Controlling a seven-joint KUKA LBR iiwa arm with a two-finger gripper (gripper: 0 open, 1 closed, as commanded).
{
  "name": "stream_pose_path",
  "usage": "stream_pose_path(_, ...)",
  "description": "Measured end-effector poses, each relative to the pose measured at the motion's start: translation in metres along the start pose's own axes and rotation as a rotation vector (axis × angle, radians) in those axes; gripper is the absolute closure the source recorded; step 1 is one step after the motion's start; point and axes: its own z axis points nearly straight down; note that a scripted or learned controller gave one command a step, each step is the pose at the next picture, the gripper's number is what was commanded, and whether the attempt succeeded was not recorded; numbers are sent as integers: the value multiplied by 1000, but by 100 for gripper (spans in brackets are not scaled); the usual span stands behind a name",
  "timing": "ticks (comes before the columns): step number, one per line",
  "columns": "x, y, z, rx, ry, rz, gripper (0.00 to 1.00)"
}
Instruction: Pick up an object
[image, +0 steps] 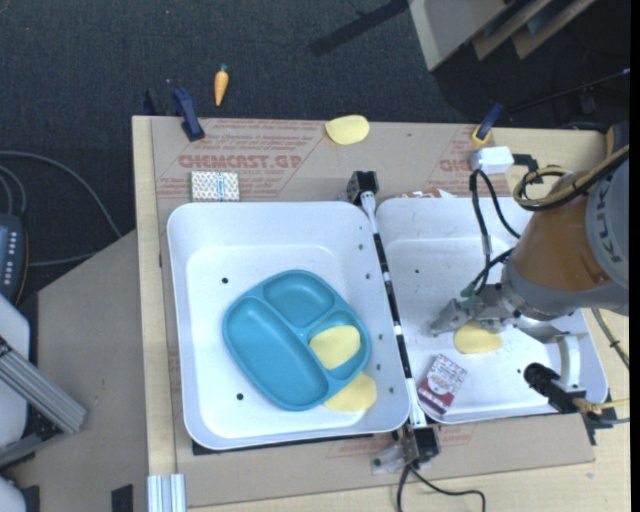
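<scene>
Two bins, pincer down in the right one

Left bin (200, 250) holds a blue tray (275, 345) with a yellow piece (336, 345); pincer (462, 315), grip impossible to tell, sits beside a yellow piece (478, 341) and packet (441, 383) in the right bin (440, 230).

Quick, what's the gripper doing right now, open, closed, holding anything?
Gripper: low in the right bin, beside the yellow piece; open or shut cannot be told.
</scene>
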Motion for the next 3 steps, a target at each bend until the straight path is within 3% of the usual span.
stream_pose_path(1, -1, -22, 0, 2, 0, 1, 0)
stream_pose_path(2, -51, 29, 2, 7, 2, 1, 0)
stream_pose_path(3, -7, -18, 0, 9, 4, 0, 0)
